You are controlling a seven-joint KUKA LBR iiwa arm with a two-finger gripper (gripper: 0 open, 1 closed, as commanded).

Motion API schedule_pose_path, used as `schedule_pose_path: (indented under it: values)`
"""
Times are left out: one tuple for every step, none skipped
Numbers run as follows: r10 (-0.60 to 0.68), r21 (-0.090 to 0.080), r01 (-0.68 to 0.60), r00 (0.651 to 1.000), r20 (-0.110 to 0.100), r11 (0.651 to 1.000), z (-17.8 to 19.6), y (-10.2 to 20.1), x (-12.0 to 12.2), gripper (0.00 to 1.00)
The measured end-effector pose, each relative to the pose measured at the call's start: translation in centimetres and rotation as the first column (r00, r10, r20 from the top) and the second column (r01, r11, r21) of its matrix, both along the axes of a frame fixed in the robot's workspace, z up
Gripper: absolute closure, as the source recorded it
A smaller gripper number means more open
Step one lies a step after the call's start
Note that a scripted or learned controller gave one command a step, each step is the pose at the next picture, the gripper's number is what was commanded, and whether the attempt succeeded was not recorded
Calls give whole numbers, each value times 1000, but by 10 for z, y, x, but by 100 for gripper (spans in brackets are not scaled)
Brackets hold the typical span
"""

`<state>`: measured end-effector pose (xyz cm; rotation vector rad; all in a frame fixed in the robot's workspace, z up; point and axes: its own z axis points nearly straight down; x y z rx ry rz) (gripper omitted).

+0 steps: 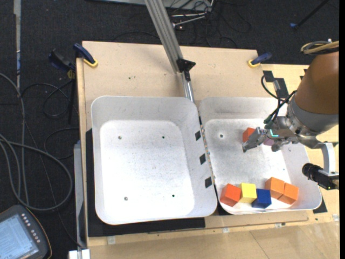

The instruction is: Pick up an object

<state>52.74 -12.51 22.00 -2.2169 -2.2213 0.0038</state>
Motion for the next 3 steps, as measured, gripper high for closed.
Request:
schedule_pose_path:
  values:
    - [-2,-1,2,1000,4,1000,2,0,1,0]
    - [-3,0,3,1000,-1,1000,-42,2,-2,0]
    - [-4,0,4,1000,-2,1000,-90,-1,-12,0]
